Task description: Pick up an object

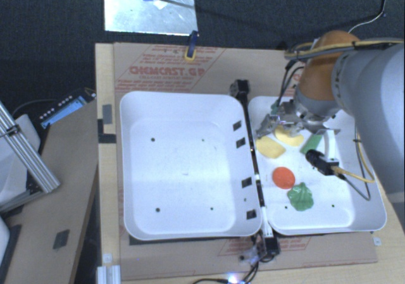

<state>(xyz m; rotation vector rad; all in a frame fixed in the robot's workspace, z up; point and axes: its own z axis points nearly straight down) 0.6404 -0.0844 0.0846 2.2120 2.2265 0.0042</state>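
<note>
where board (166, 69) reads "chemcast gp", claw (278, 126) low

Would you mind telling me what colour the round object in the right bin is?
Orange-red; the round object shows best in the camera view.

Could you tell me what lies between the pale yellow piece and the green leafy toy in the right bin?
In the camera view, an orange-red round piece lies between the pale yellow piece and the green leafy toy.

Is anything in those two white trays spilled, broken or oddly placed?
Nothing looks spilled or broken. All the small items, such as the orange-red piece, the green piece and the pale yellow piece, crowd the right tray, under the robot's hand.
</note>
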